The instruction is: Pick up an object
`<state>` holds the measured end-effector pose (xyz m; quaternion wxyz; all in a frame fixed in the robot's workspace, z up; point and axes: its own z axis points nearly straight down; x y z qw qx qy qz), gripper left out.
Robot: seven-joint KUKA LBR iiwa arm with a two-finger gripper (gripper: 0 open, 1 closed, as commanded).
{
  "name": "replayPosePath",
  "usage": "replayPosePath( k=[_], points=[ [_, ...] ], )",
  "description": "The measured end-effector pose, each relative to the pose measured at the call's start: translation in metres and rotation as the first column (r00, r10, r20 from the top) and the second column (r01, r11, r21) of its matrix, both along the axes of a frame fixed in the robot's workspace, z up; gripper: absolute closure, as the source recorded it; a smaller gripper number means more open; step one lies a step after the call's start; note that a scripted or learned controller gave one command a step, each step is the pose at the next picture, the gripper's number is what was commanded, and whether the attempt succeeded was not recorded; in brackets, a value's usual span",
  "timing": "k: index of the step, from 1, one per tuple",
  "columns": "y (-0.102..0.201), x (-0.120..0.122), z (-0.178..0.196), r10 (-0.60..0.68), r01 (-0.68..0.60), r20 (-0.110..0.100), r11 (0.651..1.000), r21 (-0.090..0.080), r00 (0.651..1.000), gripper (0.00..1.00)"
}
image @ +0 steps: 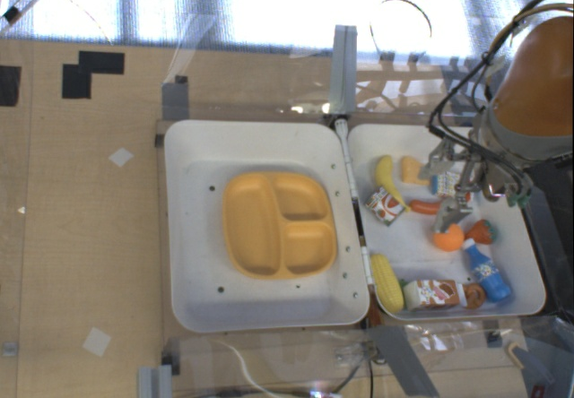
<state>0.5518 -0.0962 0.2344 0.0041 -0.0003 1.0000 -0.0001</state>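
In the right bin [536,293], nearest its front wall, lie a corn cob [387,282], a carton [437,294] and a blue bottle [486,272]. Further back sits an orange [447,238], with the gripper [453,205] just above it; I cannot tell its finger state. A banana [385,174] lies beyond.

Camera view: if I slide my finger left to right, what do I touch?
Yellow plastic divided tray → small red-and-white carton → orange ball → blue bottle with white cap.
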Motion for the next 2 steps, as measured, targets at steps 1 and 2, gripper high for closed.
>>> replayPosePath(
  k=[1, 2],
  points=[
    [0.001, 0.0026, 0.0126, 0.004, -0.004, 0.01, 1.0, -0.001, 1.0, 1.0],
    [0.0014, 0.0026, 0.0122, 0.005, -0.005, 0.009, 1.0, -0.001, 1.0, 0.0]
  ],
)
